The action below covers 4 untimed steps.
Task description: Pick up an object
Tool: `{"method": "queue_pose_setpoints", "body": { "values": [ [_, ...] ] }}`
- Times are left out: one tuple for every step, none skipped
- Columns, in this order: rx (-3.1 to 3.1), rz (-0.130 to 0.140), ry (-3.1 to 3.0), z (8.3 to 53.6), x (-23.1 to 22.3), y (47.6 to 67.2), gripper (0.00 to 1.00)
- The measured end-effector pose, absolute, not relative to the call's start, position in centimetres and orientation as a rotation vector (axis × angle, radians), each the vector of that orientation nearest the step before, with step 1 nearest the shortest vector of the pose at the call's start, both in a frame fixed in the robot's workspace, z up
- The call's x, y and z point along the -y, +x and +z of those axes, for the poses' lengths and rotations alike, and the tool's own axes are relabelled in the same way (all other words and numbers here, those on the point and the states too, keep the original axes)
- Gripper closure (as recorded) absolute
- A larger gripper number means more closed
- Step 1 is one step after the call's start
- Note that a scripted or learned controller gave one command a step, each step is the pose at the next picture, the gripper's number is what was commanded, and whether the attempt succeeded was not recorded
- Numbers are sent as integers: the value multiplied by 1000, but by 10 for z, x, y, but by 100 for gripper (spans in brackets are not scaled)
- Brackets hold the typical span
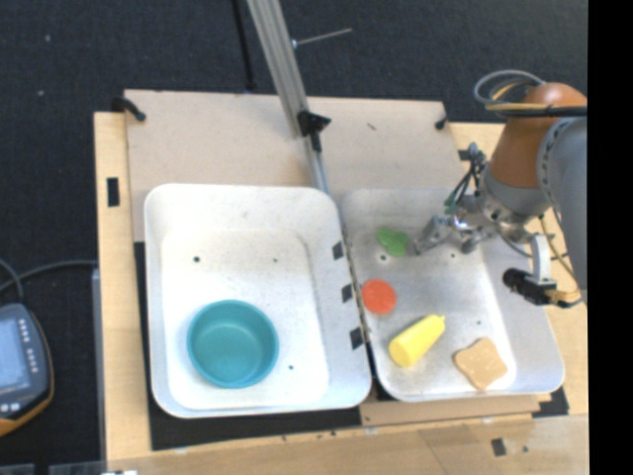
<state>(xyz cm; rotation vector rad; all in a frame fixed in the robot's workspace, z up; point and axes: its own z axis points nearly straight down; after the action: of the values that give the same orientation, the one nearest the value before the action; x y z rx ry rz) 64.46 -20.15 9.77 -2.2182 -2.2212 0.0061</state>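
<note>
Two bins [163, 216], five objects [415, 339].

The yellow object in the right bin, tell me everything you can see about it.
The yellow object is a short, rounded cylinder, like a small toy bottle or corn cob, smooth and plastic-looking. It lies on its side, slanting from lower left up to the right, on the floor of the right bin near the front left. An orange disc sits just above it and a tan, bread-like piece to its right; it appears to touch neither. The gripper is well away, near the green object.

text: none legible | labels: none | handheld screen [15, 349]: too blurred to read
</note>
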Motion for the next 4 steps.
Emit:
{"method": "queue_pose_setpoints", "body": {
  "values": [
    [2224, 3, -2222, 102, 203, 645, 0],
    [2228, 1, -2224, 114, 203, 646, 100],
    [2232, -7, -2222, 178, 201, 650, 100],
    [2226, -2, -2224, 233, 207, 642, 100]
  ]
}}
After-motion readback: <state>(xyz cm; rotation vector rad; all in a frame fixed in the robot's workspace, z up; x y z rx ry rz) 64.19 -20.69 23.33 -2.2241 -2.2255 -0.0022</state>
